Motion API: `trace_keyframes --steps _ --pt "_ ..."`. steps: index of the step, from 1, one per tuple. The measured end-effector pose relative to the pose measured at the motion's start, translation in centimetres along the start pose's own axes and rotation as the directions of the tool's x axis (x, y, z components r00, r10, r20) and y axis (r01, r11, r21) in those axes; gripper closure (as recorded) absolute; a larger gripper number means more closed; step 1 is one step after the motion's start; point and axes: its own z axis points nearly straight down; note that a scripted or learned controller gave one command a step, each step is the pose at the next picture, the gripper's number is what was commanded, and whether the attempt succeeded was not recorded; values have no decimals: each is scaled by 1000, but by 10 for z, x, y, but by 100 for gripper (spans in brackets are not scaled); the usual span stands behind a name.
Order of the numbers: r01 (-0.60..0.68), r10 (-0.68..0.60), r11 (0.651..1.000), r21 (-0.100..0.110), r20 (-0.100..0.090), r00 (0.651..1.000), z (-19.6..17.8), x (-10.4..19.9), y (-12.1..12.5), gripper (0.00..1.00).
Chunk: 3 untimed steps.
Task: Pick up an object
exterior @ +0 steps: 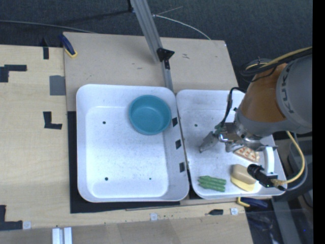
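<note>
Camera view shows the gripper (208, 144) low in the right bin (203, 103), apparently slightly parted, holding nothing; the green bean bundle (212, 183) lies near the front wall; probably light, firm, best pinched across its middle.

The pale wooden table (30, 151) is carrying a tan rectangular board (111, 60), and a black mat (73, 197) is showing under the bins' near edge. Two shallow white plastic bins are sitting side by side on it, touching: the left bin (101, 187) and the right bin (203, 103). Small black tape strips (50, 121) are lying on the bare wood at the left.
</note>
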Motion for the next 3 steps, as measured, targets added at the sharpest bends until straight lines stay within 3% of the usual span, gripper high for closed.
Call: trace_keyframes --steps 1,2,3 --pt "0 0 1000 -3 1 1000 53 1 -1 0" --pt "1 -1 1000 -2 0 1000 42 1 -1 100" --pt "-1 1 1000 -7 1 1000 -2 -5 0 100"
